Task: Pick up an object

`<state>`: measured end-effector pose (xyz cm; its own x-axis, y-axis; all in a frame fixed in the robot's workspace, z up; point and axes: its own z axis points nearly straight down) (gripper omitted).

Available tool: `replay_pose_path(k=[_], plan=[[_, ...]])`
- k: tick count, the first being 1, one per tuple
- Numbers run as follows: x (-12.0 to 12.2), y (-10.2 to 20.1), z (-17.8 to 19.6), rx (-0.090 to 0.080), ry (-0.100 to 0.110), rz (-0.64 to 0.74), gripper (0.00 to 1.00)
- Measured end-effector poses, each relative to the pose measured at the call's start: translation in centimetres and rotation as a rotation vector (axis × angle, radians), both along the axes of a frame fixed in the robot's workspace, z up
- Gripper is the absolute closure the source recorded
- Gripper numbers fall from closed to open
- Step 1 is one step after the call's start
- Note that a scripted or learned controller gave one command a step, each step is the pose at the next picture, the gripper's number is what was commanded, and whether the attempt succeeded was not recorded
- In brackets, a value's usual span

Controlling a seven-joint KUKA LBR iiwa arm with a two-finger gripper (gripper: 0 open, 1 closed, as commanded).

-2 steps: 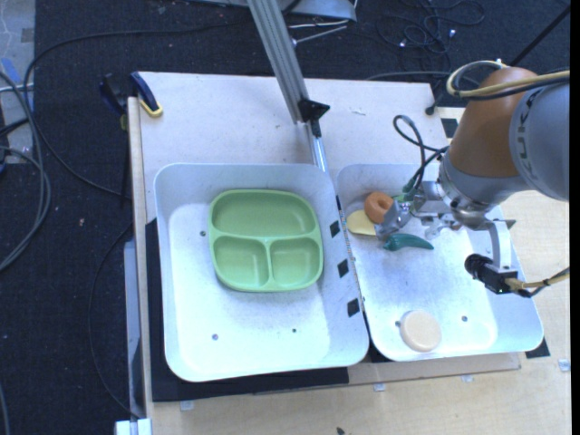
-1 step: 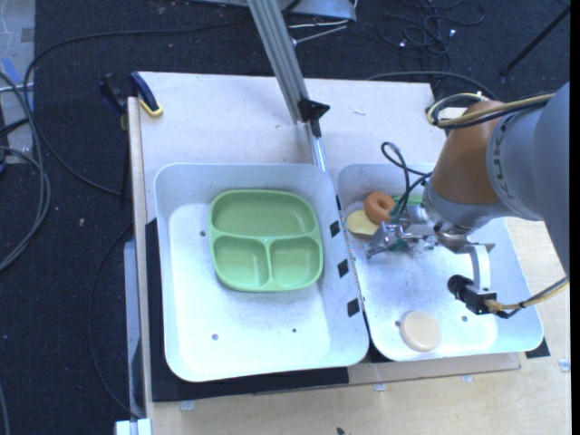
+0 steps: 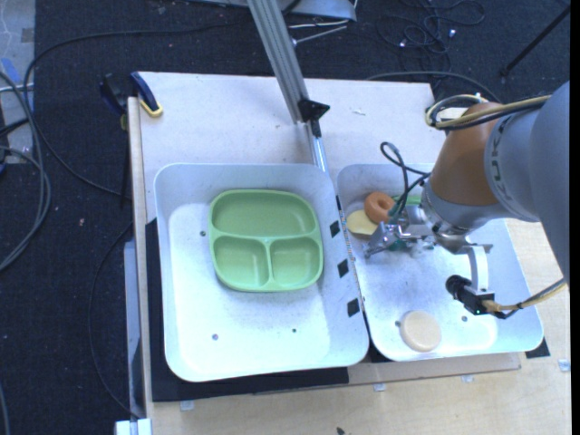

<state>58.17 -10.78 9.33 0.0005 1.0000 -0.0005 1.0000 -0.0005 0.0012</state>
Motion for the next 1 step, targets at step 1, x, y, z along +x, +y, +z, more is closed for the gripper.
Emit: replay_pose_path(k=[1], plan=[[0.1, -0.12, 1.11, -0.003, -0.004, -0.001, 1.0]])
